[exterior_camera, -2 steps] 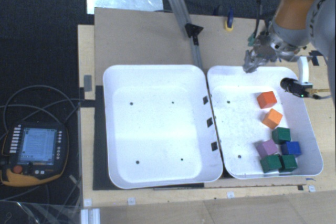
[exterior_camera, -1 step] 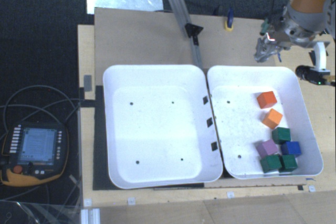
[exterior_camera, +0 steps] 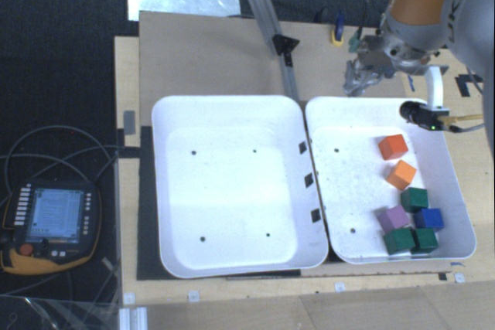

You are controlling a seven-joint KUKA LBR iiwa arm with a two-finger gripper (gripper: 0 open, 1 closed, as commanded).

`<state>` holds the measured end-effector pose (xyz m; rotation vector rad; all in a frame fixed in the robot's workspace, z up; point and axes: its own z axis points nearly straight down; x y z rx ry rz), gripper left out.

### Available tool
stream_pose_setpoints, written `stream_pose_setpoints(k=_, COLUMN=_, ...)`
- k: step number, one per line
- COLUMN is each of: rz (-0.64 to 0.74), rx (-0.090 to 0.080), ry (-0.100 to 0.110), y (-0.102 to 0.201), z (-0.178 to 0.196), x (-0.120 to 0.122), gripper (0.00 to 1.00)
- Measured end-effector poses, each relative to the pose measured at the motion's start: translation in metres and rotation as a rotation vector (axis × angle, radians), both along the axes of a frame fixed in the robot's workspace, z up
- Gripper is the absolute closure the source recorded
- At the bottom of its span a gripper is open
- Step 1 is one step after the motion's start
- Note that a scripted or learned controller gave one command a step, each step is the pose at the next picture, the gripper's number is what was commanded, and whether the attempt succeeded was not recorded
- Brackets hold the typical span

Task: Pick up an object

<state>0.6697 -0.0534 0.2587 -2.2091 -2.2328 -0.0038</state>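
Observation:
The right bin [exterior_camera: 344, 166] holds several small blocks along its right side: an orange-red block [exterior_camera: 393, 146], a lighter orange block [exterior_camera: 401, 175], a dark green block [exterior_camera: 414, 199], a purple block [exterior_camera: 394, 218], a blue block [exterior_camera: 429, 219] and green blocks [exterior_camera: 410, 241] in the near right corner. My gripper [exterior_camera: 357, 81] hangs above the far edge of the right bin, well up and to the left of the blocks. Nothing shows between its fingers.
The left bin [exterior_camera: 224, 189] sits beside the right one, joined by black clips [exterior_camera: 308, 180]. A slanted metal pole [exterior_camera: 263, 4] crosses the back of the bench. A teach pendant [exterior_camera: 50, 224] lies on the floor at the left.

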Motion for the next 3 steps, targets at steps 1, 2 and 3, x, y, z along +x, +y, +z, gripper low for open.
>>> stream_pose_setpoints(k=1, rz=-0.001, rx=0.0, ry=0.001, y=0.052, z=-0.01, x=-0.007, gripper=1.0)
stream_pose_setpoints(k=2, rz=-0.001, rx=0.0, ry=0.001, y=0.102, z=-0.024, x=-0.007, gripper=1.0)
stream_pose_setpoints(k=3, rz=-0.001, rx=0.0, ry=-0.001, y=0.146, z=-0.023, x=-0.003, gripper=1.0)
